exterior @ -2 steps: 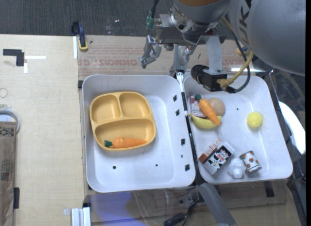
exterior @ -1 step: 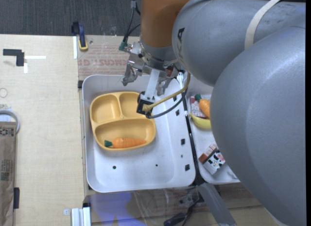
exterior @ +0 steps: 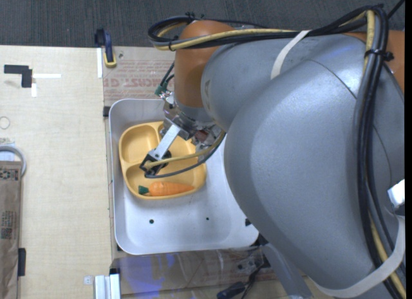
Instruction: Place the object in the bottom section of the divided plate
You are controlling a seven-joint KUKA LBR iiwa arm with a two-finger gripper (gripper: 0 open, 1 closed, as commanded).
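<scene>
Pale wooden counter (exterior: 58, 163) ran off to the left, and on it sat a shallow white plastic bin (exterior: 180, 233) with a yellow divided plate (exterior: 132, 140) in its upper left corner. The bulky grey robot arm (exterior: 309, 150) reached in from the right and hid most of the bin's far side.

An orange toy carrot with a green top (exterior: 170, 188) lay lengthwise in the bottom section of the plate, green end to the left. It sat inside the rim and clear of the ridge that divides the sections. The jaws hung just above it, over that ridge. I could not tell whether they were open or closed, nor whether they touched the carrot at all.

To my eye the placing itself looked done, and the step in hand was letting go and getting clear. Doing that well would call for the jaws to be fully off the carrot first. The rise should then go straight up, not sideways, so that nothing drags the carrot over the ridge into an upper section. A slow lift would also keep the light plate from being nudged or tipped in the bin.
</scene>
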